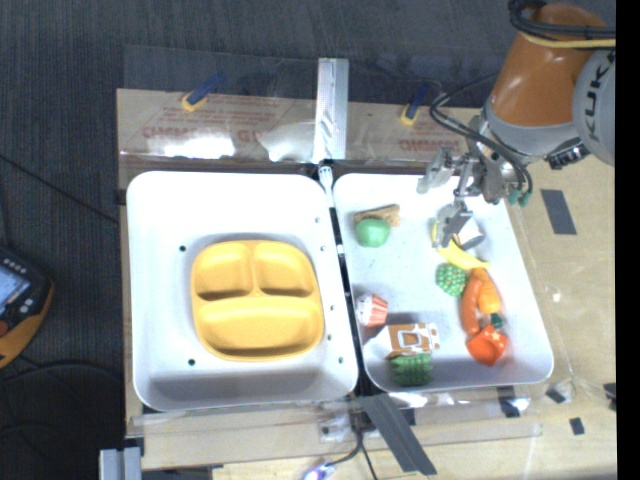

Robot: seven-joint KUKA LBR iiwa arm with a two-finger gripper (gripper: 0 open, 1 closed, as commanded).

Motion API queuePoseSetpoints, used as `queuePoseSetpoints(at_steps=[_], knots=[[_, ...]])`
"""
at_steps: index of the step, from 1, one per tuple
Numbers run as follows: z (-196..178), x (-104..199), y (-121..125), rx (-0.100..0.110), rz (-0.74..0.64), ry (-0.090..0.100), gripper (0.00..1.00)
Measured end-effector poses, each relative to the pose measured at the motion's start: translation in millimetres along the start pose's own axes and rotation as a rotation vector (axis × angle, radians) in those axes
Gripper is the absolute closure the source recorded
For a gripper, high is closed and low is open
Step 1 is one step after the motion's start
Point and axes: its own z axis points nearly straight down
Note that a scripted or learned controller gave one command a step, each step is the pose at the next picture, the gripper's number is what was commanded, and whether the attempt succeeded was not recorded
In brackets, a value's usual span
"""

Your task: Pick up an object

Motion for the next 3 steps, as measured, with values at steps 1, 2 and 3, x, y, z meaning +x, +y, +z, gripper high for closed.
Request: queuePoseSetpoints(at_steps=[1, 2, 3], knots=[[117.9, 10.1, -58.5, -0.001, 0.130, -0.006, 0.00], [105.3, 7.8, -58.6, 0.006, 0.128, -0.012, 1.00], [105.5, 7.9, -58.3, 0.006, 0.128, -0.012, 0.00]])
